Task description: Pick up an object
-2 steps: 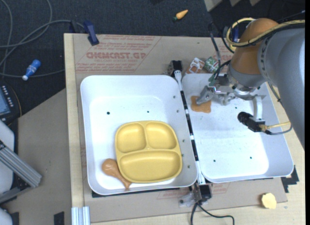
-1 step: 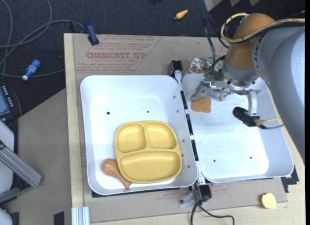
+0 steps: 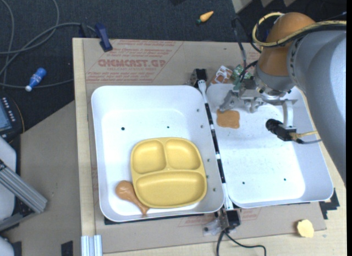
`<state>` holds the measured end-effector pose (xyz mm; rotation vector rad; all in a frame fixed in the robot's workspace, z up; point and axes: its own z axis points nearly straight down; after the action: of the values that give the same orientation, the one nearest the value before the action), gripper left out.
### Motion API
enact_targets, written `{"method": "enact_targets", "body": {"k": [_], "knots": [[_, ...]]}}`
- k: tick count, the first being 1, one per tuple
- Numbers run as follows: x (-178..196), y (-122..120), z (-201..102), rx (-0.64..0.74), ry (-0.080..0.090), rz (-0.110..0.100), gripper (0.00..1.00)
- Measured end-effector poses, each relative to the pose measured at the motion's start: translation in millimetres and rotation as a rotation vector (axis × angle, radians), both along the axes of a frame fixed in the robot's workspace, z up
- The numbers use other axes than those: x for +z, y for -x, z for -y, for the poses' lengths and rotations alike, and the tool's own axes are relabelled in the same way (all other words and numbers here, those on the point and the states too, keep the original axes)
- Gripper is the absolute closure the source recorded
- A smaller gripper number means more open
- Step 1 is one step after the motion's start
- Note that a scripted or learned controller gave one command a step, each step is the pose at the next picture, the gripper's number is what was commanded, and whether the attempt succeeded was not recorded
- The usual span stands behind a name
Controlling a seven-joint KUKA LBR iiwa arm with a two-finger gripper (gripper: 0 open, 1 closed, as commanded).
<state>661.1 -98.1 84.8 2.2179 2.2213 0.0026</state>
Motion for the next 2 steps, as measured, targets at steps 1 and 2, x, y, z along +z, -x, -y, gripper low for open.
{"method": "enact_targets", "body": {"k": [1,2], "knots": [[-0.1,17.3,-2.2,-0.002,-0.001,-0.006,0.0],[-0.2,14.9,-1.3,-0.001,0.0,-0.002,0.0]]}}
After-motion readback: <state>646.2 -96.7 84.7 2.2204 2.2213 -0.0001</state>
